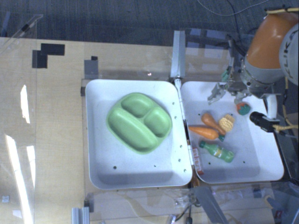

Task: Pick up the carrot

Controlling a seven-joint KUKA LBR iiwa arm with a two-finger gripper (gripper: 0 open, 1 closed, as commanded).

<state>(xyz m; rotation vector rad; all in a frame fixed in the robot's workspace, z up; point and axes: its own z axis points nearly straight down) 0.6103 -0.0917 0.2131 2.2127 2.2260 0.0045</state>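
Gripper (pixel 227 93), apparently open and holding nothing, hangs at upper right; the carrot (pixel 204 132) lies lower-left, long axis roughly left-right.

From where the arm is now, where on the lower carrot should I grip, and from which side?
Probably grip the lower carrot at its thick middle, coming straight down from above. It lies flat and nearly level across the right bin, so the fingers should close across its narrow width. The second carrot and the corn sit close above it, so stay toward its left half.
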